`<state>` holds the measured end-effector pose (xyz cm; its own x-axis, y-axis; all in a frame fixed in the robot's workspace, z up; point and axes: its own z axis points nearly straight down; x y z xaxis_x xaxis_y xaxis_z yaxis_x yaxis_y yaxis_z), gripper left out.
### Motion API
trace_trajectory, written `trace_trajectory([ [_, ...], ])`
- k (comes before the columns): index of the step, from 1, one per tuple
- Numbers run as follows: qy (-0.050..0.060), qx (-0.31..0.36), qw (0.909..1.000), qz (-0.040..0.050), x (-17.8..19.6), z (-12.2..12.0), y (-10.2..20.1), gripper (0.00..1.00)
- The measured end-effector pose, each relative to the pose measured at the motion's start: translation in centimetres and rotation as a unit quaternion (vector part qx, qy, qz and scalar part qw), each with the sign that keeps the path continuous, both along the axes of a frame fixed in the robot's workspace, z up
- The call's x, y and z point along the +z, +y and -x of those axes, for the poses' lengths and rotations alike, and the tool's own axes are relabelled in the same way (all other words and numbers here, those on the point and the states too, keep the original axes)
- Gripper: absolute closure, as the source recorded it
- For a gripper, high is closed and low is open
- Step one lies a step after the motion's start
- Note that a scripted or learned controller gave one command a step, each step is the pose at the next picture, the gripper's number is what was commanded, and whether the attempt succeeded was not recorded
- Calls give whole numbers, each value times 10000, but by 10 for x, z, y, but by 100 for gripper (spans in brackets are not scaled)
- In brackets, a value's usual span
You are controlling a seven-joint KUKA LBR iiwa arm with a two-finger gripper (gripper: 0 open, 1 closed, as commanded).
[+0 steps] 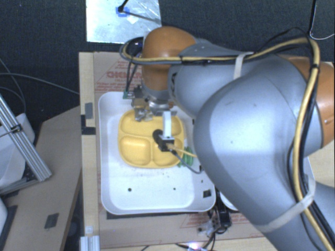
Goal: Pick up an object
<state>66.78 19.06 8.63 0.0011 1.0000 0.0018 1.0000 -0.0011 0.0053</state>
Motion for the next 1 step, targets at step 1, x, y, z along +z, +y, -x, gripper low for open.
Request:
trace_trajectory([
  [1,83,-12,10000,-16,8,1,-73,100],
])
